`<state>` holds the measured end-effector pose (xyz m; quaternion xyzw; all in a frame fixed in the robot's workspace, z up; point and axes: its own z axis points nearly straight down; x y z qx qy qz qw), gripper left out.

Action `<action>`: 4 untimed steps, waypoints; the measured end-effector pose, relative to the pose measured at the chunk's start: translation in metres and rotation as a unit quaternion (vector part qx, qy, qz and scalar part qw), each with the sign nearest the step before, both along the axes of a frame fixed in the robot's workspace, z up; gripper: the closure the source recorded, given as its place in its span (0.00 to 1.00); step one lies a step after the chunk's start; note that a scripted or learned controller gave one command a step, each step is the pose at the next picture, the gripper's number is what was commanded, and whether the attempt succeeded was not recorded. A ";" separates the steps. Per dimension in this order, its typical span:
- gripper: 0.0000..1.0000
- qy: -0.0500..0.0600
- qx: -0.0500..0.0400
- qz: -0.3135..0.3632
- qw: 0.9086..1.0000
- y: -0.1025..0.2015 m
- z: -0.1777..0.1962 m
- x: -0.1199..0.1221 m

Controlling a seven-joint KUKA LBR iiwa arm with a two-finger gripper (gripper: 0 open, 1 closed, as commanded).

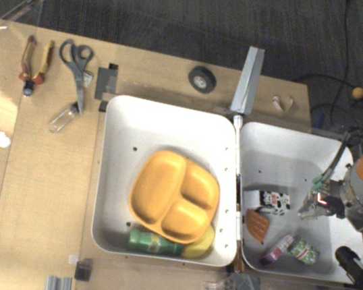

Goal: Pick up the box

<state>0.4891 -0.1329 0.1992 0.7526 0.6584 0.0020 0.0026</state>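
While the claw (317,202) hangs over the right bin (290,148), the box (275,201) lies on that bin's floor, toward its left wall and apart from the claw. How far the claw stands open cannot be told, as its tips are small and blurred against the white floor; nothing is seen between them.

Risks, as judged from this layout. The box is small, with printed faces that look like smooth card; a grip landing off centre could tip it or push it along the slick plastic floor. An orange-brown piece (257,226) lies just beside the box on the near side, so a descent that drifts that way may catch the wrong thing or both together. A packet (293,249) with a green and purple wrapper rests near the front wall, between the claw and the rim; its crinkled film could snag a passing finger. The box's nearness to the bin wall leaves little room for a finger on that side.

Materials and shapes. Both bins are shallow, white, hard-walled trays with rounded corners. The left bin (130,126) holds a glossy yellow divided dish (175,196), turned upside down, with a green bottle (151,241) partly beneath it. The desk (25,184) is pale wood; scissors (77,70) and pliers (34,63) lie on it.
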 end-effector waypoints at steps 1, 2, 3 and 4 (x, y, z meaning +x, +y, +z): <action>1.00 -0.001 -0.001 0.224 0.974 0.055 0.027 0.000; 1.00 0.002 0.000 0.035 0.999 0.089 -0.016 0.035; 1.00 0.001 0.000 0.101 0.995 0.039 -0.067 0.001; 1.00 0.000 -0.002 0.260 0.966 0.042 0.005 0.000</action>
